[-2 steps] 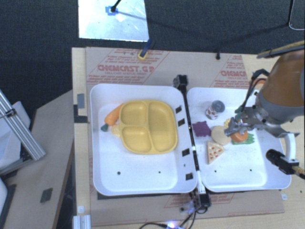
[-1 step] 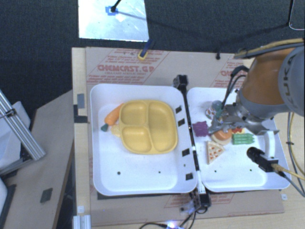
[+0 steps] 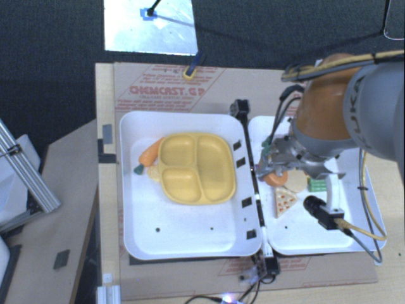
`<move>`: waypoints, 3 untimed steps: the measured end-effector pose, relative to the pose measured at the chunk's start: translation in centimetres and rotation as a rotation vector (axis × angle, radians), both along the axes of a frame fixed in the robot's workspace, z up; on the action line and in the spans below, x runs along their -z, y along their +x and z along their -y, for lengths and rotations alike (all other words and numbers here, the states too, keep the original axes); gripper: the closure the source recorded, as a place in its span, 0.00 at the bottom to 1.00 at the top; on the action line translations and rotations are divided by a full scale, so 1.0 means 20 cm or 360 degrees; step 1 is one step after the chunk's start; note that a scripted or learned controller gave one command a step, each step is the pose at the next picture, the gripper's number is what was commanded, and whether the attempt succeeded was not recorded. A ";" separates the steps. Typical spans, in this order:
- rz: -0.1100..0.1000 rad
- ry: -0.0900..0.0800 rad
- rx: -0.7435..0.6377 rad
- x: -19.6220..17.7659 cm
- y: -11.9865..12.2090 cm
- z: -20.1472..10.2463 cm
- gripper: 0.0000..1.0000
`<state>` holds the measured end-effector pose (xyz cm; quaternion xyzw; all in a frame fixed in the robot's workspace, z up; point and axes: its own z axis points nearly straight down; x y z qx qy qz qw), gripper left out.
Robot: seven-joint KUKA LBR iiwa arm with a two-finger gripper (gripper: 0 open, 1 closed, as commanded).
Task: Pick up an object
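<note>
On the bench's right bin (image 3: 354,236), the pincer (image 3: 273,168) hangs over an orange piece (image 3: 276,178) at its nine o'clock side, apparently poised to grab; its opening I cannot tell.

The arm (image 3: 342,106) runs off the frame's right edge and covers much of the right bin (image 3: 316,242). Beneath its wrist, an orange round item (image 3: 276,178) and a green item (image 3: 317,185) are partly hidden. The carrot (image 3: 149,152) tucks under the yellow divided plate (image 3: 193,168).
</note>
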<state>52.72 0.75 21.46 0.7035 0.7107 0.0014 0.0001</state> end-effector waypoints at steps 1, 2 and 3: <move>-0.0001 -0.0002 0.0008 0.00 0.01 0.01 1.00; 0.0001 -0.0002 0.0013 -0.07 -0.03 0.04 1.00; 0.0001 -0.0001 0.0007 -0.08 0.05 0.01 1.00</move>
